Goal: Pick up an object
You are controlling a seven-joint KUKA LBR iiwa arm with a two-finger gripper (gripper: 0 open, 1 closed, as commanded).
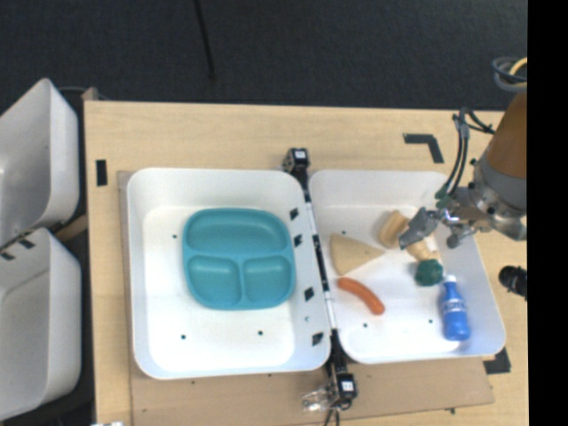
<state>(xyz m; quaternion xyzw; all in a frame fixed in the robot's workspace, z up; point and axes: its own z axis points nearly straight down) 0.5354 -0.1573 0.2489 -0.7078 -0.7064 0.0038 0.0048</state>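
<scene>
The tool [424,232] hangs over the right bin [390,349] near the tan roll [391,227] and green ball [429,272], its state I cannot tell, so the approach seems unfinished and needs lowering.

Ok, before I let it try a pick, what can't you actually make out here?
- Claw, camera view: too small and blurred to read its finger state or any contact with the tan piece beside it.
- Green object: shape unclear, blurred.
- Arm: cut off by the right edge.
</scene>
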